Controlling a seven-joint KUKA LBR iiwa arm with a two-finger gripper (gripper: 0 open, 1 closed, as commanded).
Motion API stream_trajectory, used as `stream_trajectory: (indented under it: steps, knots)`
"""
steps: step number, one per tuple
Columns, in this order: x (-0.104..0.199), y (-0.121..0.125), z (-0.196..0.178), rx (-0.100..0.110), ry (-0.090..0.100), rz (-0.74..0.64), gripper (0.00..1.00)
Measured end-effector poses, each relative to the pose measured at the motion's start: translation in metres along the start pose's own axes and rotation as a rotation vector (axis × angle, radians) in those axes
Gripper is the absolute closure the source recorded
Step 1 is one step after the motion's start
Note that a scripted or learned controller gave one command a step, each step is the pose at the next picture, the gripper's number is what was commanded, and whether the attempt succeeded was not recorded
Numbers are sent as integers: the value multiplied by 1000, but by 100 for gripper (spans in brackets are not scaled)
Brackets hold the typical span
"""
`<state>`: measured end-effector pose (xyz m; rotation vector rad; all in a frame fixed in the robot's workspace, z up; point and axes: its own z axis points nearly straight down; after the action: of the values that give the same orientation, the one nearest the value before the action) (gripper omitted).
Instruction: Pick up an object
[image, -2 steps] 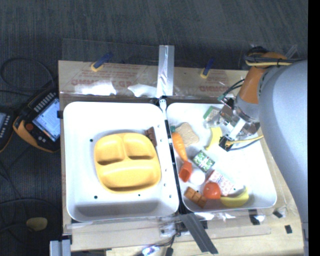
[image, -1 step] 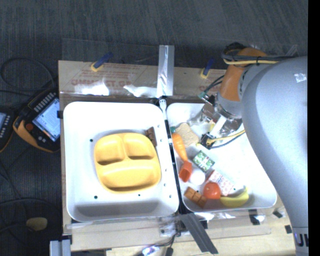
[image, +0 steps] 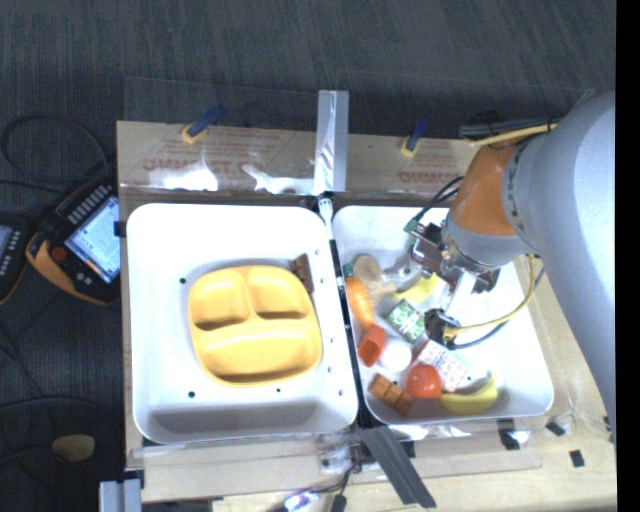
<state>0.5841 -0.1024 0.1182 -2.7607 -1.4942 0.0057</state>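
arm (image: 560, 200) over right bin (image: 530, 390) | banana (image: 470, 398) (front corner)

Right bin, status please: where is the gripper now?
Gripper low over right bin, above green packet. Nothing seen held. Carrot, tomato, banana crowded close.

Left bin (image: 150, 330): holds a yellow divided tray (image: 255, 322) near its middle; a small brown piece (image: 301, 267) lies by the tray's far right corner
Right bin (image: 530, 375): crowded with small items; an orange carrot (image: 358, 302) along its left wall; a red tomato (image: 424, 380), a banana (image: 472, 397) and a brown block (image: 388, 391) near the front edge
Arm (image: 560, 170): reaches in from the right (orange band above the wrist)
Gripper (image: 437, 300): low over the right bin's middle, beside a green-and-white packet (image: 405, 318)
Bench's left edge: a handheld pendant (image: 85, 243)
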Motion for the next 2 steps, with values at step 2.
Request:
stream_trajectory:
  steps: [2]
  knots:
    - [-28, 65, -8, -2, -2, -313, 0]
